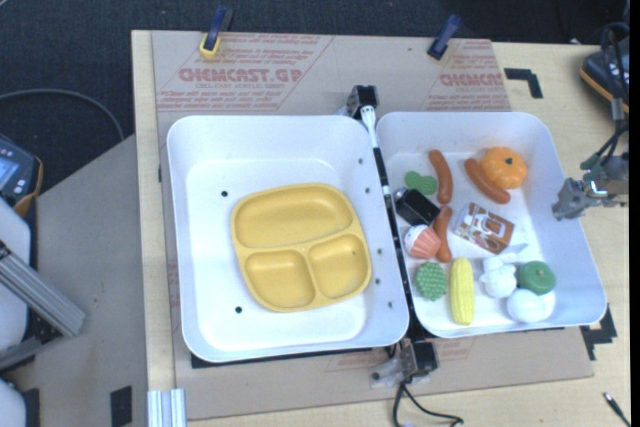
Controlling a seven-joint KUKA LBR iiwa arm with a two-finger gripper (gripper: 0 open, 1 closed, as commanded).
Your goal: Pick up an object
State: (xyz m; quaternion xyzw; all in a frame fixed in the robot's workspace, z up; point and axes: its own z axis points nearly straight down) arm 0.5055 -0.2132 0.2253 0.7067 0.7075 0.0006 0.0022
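1. Table (300, 65): one, brown board with red print, carrying both bins.
2. White bins: two, side by side. Left bin (200, 215) carrying one yellow sectioned tray (298, 245); right bin (570, 260) crowded with small toys.
3. Pincer (578, 197): one, at the right bin's right rim, nothing visibly held; impossible to tell how far apart it stands, being small and blurred.
4. Candidates for picking, all in the right bin: one orange pumpkin-like toy (503, 166), one corn cob (461, 289), one printed packet (484, 227), two sausages — a long one (441, 175) and one under the pumpkin toy (484, 181), one black block (415, 206), one green bumpy piece (431, 280), one green round piece (537, 276), two white lumps (497, 279), (529, 305).
5. Likely trouble: items touching or overlapping, so a descent probably catching two at once or nudging a neighbour away. Round pieces likely rolling out of a pinch. Close to the rim, a risk of striking the bin wall.
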